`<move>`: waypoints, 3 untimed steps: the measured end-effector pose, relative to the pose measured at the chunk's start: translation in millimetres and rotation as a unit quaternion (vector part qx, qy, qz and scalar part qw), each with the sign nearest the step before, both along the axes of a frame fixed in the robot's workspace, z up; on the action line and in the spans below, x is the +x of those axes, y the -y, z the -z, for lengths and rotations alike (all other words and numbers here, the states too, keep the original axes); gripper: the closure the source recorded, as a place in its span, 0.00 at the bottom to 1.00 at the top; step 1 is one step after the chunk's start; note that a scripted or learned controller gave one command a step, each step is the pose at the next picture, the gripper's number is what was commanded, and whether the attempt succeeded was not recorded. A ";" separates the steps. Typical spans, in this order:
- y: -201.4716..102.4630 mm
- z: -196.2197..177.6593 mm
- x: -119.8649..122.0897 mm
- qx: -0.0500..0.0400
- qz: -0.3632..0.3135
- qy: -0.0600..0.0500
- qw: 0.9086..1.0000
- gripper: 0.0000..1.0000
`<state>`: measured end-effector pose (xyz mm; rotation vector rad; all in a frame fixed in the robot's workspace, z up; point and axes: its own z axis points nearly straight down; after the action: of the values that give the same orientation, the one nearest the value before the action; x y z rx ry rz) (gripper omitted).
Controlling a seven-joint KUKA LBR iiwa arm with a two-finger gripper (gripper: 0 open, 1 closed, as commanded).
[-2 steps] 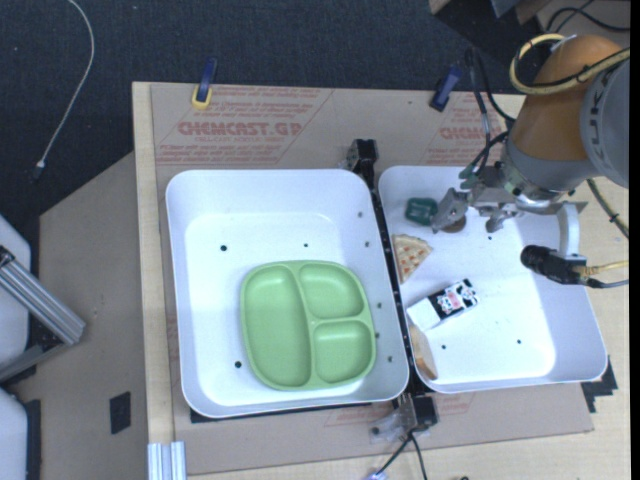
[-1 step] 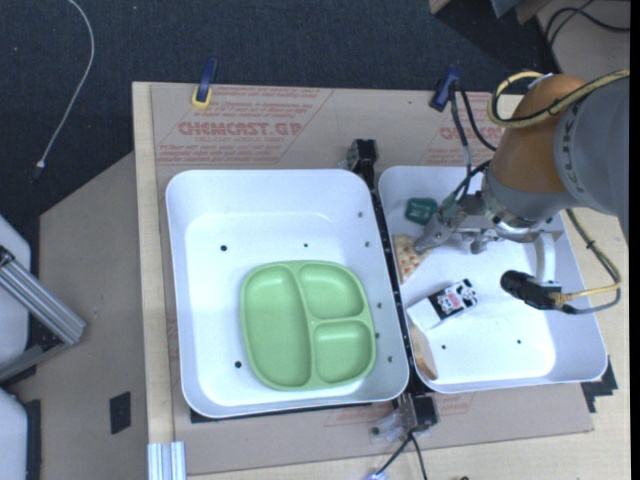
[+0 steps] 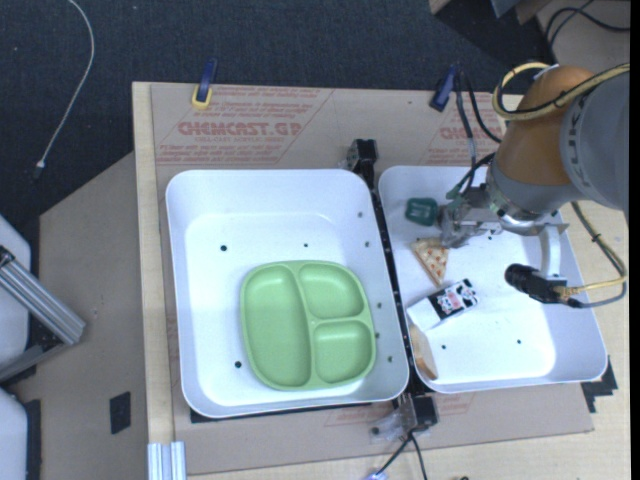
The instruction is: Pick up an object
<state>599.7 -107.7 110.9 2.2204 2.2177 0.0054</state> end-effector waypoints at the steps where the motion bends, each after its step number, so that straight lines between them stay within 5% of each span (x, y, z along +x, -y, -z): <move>1: -8.2 -60.4 0.5 -0.001 -0.002 0.001 1.000 1.00; 3: -7.4 -175.8 13.4 -0.001 -0.001 0.002 1.000 1.00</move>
<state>613.1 -100.3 286.6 2.2137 2.2172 0.0084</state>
